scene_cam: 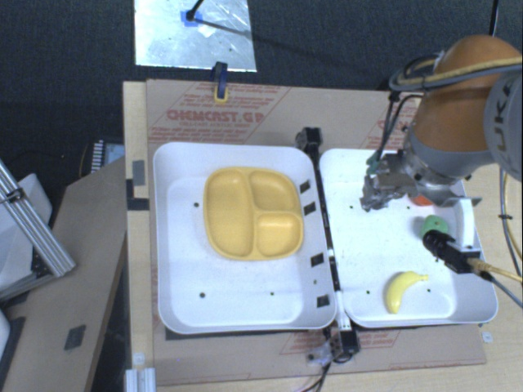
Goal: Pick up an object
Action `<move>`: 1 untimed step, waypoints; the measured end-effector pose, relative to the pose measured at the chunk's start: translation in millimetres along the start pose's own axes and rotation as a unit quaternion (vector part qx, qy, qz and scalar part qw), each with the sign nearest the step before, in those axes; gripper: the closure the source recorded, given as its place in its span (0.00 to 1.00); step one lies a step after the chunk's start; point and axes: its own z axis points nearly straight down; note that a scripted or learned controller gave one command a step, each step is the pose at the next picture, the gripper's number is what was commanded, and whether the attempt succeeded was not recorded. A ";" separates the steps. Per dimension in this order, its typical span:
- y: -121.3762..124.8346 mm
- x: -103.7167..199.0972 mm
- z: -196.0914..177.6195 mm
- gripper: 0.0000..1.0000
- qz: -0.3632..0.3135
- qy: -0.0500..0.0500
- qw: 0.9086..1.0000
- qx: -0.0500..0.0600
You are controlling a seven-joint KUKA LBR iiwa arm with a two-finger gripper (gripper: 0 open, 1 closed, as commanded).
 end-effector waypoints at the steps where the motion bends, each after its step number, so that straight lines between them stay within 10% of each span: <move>1: 16.9 56.4 15.4 1.00 -0.001 0.000 1.000 0.000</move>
